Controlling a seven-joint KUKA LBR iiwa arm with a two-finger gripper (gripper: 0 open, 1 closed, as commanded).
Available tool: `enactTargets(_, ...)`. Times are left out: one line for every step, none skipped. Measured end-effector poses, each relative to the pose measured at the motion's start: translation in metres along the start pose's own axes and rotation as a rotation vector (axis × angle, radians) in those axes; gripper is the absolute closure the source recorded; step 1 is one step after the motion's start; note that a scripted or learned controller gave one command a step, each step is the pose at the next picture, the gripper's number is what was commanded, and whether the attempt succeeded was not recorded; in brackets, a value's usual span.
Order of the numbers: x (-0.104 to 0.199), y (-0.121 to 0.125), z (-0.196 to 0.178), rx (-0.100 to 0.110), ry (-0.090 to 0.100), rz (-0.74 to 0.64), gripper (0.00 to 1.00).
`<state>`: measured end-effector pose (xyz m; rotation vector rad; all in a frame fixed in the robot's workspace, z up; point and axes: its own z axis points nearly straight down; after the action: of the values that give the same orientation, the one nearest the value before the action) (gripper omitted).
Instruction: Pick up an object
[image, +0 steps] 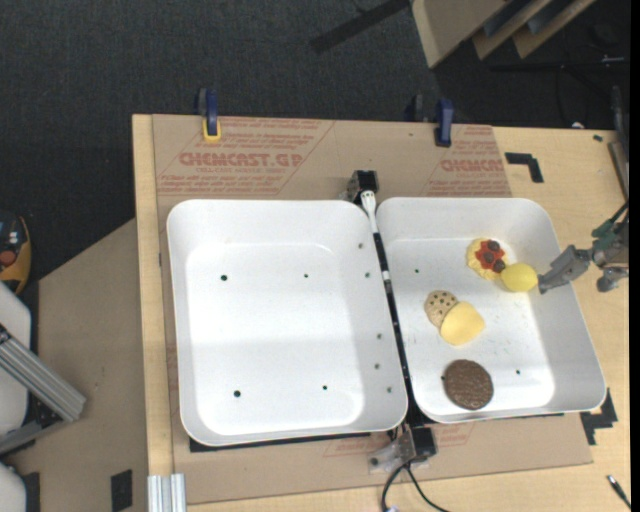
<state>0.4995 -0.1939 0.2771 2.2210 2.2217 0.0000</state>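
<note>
My gripper (556, 274) is at the right bin's (560, 375) right wall, fingertip just beside the yellow ball (518, 277). Can't tell how my fingers stand; nothing seen between them. Ball sits near the back right, touching the red-topped pastry (487, 256). Cookie (439, 305), yellow piece (463, 324) mid-bin; chocolate disc (468, 384) near front edge.

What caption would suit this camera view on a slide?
Gripper reaches in beside a yellow ball among toy foods in the right bin.
</note>
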Motion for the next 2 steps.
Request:
enactTargets(0.0695, 0.0401, -0.1136, -0.017, -0.002, -0.010, 0.00)
enactTargets(0.0649, 0.0377, -0.1173, -0.006, -0.002, -0.001, 1.00)
